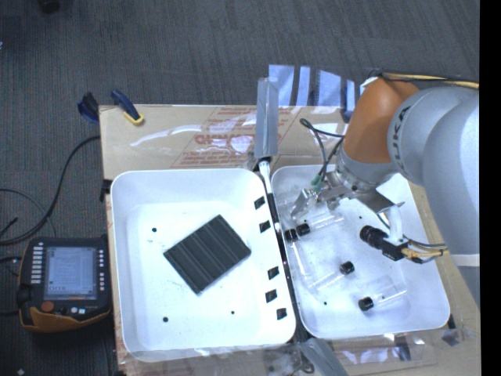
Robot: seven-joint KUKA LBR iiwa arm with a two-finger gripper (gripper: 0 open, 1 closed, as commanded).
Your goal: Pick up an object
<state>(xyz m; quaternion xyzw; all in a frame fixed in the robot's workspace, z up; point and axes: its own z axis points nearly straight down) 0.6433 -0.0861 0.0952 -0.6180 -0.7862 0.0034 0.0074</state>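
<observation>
We see two shallow white bins side by side on a cardboard-covered bench. The left bin (133, 202) holds a dark ribbed rectangular pad (207, 253), lying flat and turned at an angle, near the bin's middle. The right bin (427, 308) holds several small clear tubes with black caps: one (301, 229) just beside the divider near the gripper, one (345, 268) around the bin's middle, and one (374, 299) closer to the near wall. They lie apart from each other. A row of black clips (270, 249) runs along the shared edge between the bins.

Off the bench to the left, a teach pendant (64, 280) with a lit screen rests on the carpet, its cable curling away. A blue and yellow clamp (125, 106) grips the bench's far left corner.

The grey arm (438, 139) with its orange band (374, 128) comes in from the right and bends down over the far part of the right bin. The gripper (307, 202) reaches low toward the bin's far left area, near the capped tube by the divider. We cannot tell whether it is apart or together, and we see nothing clearly held in it. A black cylindrical fitting (376, 239) with cabling hangs from the wrist over the bin.
</observation>
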